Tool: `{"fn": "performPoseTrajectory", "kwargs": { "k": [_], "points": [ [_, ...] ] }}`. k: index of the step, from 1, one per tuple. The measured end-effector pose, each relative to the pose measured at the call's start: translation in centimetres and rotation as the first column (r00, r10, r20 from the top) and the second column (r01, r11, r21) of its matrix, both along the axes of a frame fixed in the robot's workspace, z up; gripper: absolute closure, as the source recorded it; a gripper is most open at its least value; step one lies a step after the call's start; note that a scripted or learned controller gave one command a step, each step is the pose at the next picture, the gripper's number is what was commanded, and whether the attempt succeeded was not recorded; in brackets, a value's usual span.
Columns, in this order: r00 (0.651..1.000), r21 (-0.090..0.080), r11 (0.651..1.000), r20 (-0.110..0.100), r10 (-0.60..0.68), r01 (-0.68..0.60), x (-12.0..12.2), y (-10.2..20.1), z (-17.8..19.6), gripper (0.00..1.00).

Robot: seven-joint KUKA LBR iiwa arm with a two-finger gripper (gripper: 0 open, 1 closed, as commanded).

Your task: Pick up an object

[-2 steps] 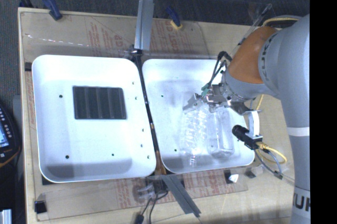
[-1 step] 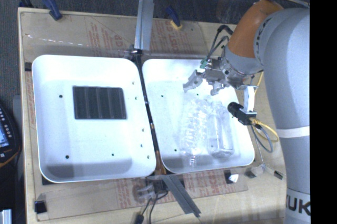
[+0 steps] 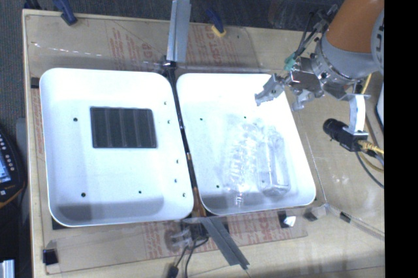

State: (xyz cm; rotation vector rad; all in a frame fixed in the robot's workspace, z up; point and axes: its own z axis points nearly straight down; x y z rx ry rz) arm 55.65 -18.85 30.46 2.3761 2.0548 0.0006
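Nearest the viewer, inside my right-hand shallow white plastic bin [image 3: 196,139], lies a clear, crinkled plastic package [image 3: 256,160], resting toward the bin's near right corner. It looks light, slippery and easily crushed, so I judge a pinch across its firmer right-hand ridge is safest. Farther back, above the bin's far right edge, hangs my two-finger metal claw [image 3: 269,92], holding nothing; I cannot tell whether it is spread or closed.

The arm [image 3: 356,15] at two o'clock runs off the right edge, its upper links cut away. Clear packaging [image 3: 255,162] in the right bin [image 3: 196,139] blurs into the white floor, contents unreadable. A dark device [image 3: 8,169] at nine o'clock is cropped.
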Motion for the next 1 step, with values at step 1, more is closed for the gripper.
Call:
{"fn": "performPoseTrajectory", "kwargs": {
  "k": [1],
  "points": [
    [0.987,0.001,0.987,-0.004,-0.161,0.161,-3.09,7.51,-0.42,0.0]
  ]
}}
